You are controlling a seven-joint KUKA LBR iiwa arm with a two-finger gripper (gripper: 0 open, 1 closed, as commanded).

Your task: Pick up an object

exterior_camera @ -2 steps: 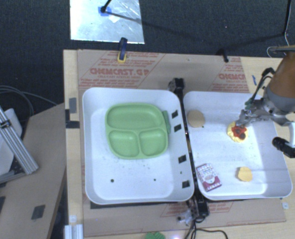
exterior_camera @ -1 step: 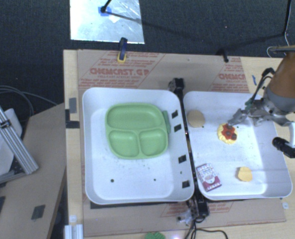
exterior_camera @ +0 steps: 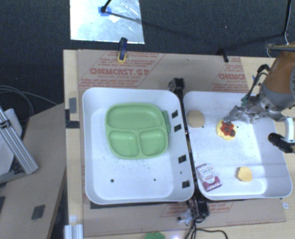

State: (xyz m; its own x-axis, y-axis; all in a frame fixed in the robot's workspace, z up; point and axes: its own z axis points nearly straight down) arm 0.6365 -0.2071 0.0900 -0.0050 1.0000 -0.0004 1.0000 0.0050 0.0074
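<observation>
Dark carpet surrounds the surface [exterior_camera: 73,73], a pale bench with a brown printed cardboard sheet [exterior_camera: 137,68] laid over it, and a silver foil-like square [exterior_camera: 106,13] lies on the floor beyond its far edge. At the far left stand metal rails [exterior_camera: 8,133] and some cables. On the cardboard sit two shallow white bins side by side. Inside the left bin [exterior_camera: 95,183] lies a green divided tray [exterior_camera: 136,131], with one long compartment at the back and two smaller ones in front; it lies toward the far half of the bin. Along the seam between the bins are small black clips. Within the right bin [exterior_camera: 272,183] are four things: a tan round piece [exterior_camera: 196,118] near its far left corner, a red and white packet [exterior_camera: 208,177] near its front left corner, a small yellow round piece [exterior_camera: 244,174] toward the front, and a yellow object with a red top [exterior_camera: 227,130] in the middle of the far half. From the right the grey arm with its orange band reaches in, and the gripper [exterior_camera: 232,117] hangs directly over the yellow and red object, its tip just at the object's upper edge. Whether the gripper is open or closed cannot be told at this angle.
</observation>
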